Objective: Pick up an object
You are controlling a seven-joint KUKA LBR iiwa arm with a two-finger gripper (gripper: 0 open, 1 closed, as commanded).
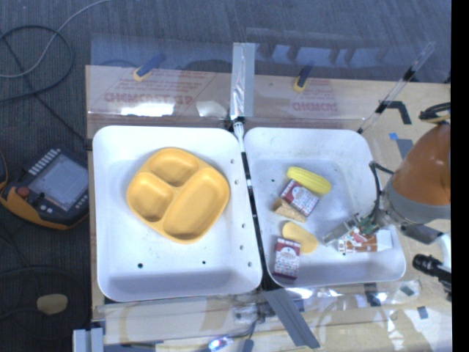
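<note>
The right bin [344, 144] holds several small items. A yellow corn cob [308, 180] lies at the back, with a red and white packet [299, 197] just in front of it. Nearer the front are a yellow wedge [300, 237] and a dark red box [287, 259]. A white and red carton [364, 243] lies by the bin's right wall. My gripper [356, 228] is low in the bin's right part, right above that carton's left end. The grey arm with its orange band [431, 169] reaches in from the right.
The left bin [110, 270] carries a yellow divided plate [178, 193]. A metal divider [242, 79] stands at the back between the bins. A yellow hand-held control unit [47, 189] and cables lie on the floor at the left.
</note>
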